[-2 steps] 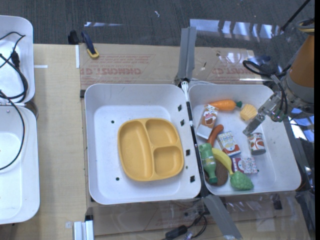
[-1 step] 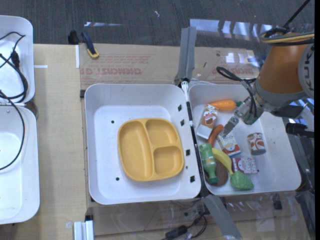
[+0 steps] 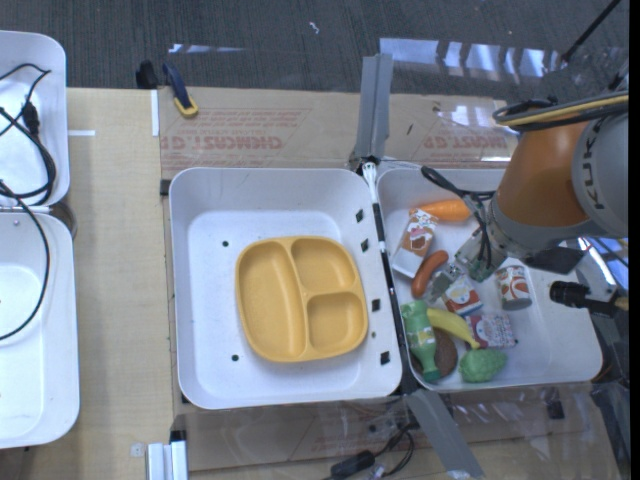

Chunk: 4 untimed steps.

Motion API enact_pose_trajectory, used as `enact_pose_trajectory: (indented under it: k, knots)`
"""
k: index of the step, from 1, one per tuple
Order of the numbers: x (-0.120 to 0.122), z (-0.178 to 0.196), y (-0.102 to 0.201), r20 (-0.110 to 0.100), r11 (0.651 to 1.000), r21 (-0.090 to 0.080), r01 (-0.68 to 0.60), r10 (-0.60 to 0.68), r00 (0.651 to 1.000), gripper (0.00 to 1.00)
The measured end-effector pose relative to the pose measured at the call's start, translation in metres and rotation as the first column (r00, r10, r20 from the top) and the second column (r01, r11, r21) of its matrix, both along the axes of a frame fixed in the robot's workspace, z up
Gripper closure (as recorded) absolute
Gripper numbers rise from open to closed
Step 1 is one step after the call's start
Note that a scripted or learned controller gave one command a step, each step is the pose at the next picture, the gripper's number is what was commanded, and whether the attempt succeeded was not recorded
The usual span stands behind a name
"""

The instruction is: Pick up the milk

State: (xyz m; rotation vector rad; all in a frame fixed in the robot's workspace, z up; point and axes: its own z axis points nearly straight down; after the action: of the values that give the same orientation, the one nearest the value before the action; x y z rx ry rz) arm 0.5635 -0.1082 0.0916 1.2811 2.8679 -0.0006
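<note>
Gripper (image 3: 470,268) hangs low in the right bin (image 3: 585,353), under the grey arm's orange band, its tip among the packed food items; from this slanted angle I cannot tell how it is set or whether anything is caught in it.

Reading from the left: the left bin (image 3: 200,298) holds a yellow divided plate (image 3: 302,298) lying flat near its middle, with three compartments. Past the shared wall, the right bin is crowded. A green bottle (image 3: 420,336) lies along its left wall, with a yellow banana (image 3: 452,325) just beside it and a green leafy vegetable (image 3: 483,365) near the front. Farther back, a red sausage (image 3: 431,272) lies tilted, and an orange carrot (image 3: 443,210) rests near the rear wall. The milk (image 3: 419,234), a small white carton with red print, sits between the carrot and the sausage, left of the gripper and apart from it. A small can (image 3: 515,285) stands to the gripper's right.
</note>
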Motion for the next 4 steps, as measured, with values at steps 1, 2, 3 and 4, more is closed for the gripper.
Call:
enact_pose_trajectory:
  k: [1,2,3,4]
  knots:
    - [0.006,0.1,0.019,0.002,0.994,0.0,-0.106,0.106,0.994,0.0]
    - [0.085,0.1,0.102,0.001,0.997,0.0,-0.082,0.082,0.997,0.0]
    - [0.013,0.1,0.039,0.0,0.969,-0.001,-0.246,0.246,0.969,0.0]
    - [0.067,0.1,0.077,0.002,0.999,0.0,-0.038,0.038,0.999,0.0]
